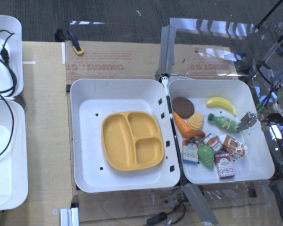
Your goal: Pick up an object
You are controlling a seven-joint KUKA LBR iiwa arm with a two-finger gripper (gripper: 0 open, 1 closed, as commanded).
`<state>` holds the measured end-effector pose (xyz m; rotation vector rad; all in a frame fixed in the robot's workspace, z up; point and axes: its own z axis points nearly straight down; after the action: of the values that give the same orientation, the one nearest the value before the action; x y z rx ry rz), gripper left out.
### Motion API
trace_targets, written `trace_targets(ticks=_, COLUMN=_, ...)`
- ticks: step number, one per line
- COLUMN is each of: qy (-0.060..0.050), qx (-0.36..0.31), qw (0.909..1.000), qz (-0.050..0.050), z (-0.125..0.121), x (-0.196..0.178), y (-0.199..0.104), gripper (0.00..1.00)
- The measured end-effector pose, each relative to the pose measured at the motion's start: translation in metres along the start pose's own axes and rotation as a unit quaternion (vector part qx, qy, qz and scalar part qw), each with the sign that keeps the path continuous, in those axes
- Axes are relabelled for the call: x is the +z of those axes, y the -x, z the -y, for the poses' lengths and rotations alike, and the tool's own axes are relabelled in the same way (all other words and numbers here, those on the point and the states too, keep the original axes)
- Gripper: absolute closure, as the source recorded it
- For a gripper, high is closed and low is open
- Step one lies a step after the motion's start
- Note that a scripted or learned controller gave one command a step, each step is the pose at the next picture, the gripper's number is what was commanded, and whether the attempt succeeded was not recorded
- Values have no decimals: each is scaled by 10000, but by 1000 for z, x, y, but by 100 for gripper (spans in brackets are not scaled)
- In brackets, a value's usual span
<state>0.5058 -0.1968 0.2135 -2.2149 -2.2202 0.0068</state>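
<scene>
Green bottle (223, 123) lay flat in right bin (259, 173), long axis left-right, tilting slightly downward toward gripper (248, 121); gripper touching it, finger state could not be told

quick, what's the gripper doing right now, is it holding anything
Gripper: low in the right bin, beside the green bottle; no object seen between its fingers; open or shut cannot be told.

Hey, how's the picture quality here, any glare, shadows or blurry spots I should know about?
Camera view: even, soft lighting; the yellow divided plastic plate and small toy foods like the yellow banana read sharply; bright window-like glare streaks on the clear panels behind the right white bin; the pincer looks slightly soft against cluttered framework.
</scene>
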Motion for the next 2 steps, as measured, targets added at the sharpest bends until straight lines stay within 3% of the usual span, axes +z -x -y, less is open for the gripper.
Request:
trace_targets(ticks=1, qy=17, qx=7, qw=10000, qz=5, z=-62, x=124, y=-8, gripper=0)
trace_targets(ticks=2, qy=-12, qx=16, qw=10000, qz=0, z=-61, x=120, y=-7, gripper=100)
